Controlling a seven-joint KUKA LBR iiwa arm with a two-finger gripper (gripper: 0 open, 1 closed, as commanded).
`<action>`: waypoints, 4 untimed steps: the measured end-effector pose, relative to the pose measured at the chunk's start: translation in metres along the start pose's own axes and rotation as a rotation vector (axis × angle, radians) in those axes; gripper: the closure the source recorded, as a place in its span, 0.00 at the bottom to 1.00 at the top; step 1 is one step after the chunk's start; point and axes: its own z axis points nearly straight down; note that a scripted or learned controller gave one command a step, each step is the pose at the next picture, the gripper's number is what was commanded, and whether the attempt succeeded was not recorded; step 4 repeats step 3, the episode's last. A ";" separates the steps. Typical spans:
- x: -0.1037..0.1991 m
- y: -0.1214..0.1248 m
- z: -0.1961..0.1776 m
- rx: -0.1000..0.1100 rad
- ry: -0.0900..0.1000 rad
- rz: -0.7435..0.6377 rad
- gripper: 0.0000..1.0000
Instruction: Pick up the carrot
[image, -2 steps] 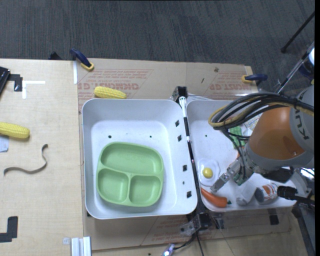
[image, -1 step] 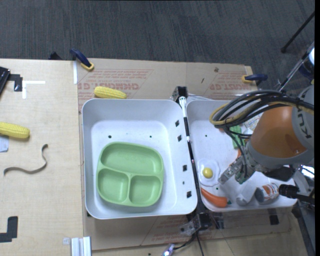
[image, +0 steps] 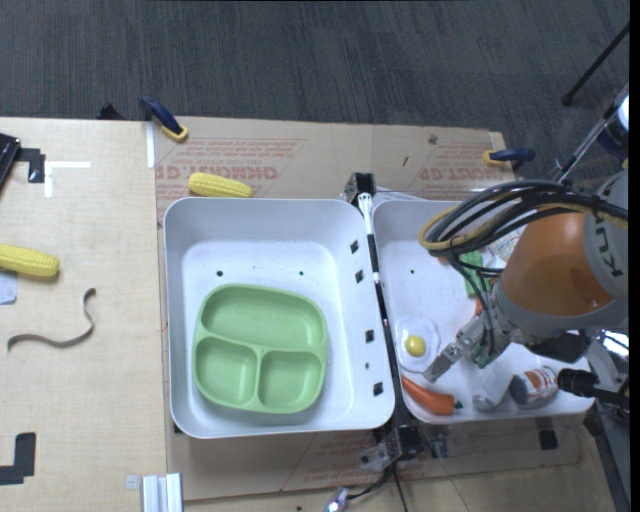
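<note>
The pincer hangs just above the long orange carrot in the right white bin; its opening cannot be told.

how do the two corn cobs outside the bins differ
The upper corn cob lies on the brown cardboard just behind the left bin; the left corn cob lies on the pale bench surface near the picture's edge, partly cut off. The upper one is whole in view. Both are yellow and lie roughly sideways.
</note>
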 end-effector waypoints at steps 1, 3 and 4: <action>-0.002 -0.013 0.008 -0.001 0.000 0.247 0.00; -0.003 -0.013 0.000 0.000 -0.002 0.246 0.00; -0.003 -0.013 0.000 0.000 -0.002 0.246 0.00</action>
